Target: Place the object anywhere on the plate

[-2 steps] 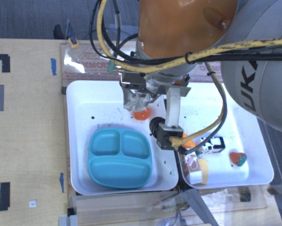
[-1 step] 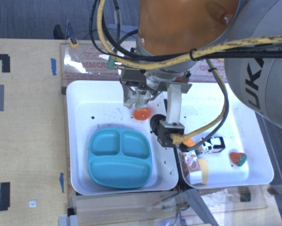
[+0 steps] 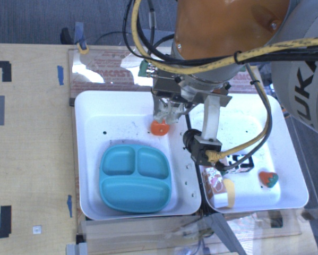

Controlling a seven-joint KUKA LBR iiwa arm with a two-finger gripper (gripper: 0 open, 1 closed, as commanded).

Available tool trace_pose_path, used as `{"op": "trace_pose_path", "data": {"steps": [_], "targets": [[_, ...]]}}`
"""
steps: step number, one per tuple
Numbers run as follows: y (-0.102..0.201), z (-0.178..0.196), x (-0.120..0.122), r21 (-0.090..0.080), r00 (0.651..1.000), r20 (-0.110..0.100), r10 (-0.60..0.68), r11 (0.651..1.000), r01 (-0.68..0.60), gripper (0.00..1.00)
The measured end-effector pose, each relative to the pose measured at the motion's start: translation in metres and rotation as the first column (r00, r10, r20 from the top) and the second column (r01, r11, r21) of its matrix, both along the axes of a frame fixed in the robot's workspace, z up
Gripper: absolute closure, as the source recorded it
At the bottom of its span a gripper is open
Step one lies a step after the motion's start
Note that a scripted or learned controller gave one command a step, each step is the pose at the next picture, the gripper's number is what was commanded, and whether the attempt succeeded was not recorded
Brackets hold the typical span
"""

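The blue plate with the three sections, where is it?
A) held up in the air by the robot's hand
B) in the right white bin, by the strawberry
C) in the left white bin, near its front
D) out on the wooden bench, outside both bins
C: the blue plate lies flat in the left white bin, in the part nearest the camera, below the small orange object.
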State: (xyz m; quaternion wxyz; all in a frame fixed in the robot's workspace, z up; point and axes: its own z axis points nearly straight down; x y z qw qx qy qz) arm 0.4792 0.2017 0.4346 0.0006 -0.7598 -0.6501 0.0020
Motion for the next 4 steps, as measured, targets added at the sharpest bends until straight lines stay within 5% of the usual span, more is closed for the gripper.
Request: {"op": "trace_pose_path", "data": {"steps": [1,4], "targets": [[0.023,0.0,0.0,0.001,0.995,0.004,0.099,0.995,-0.099,1.0],[0.029,0.03,0.001,-0.001,0.994,0.009,0.108,0.994,-0.108,1.0]]}}
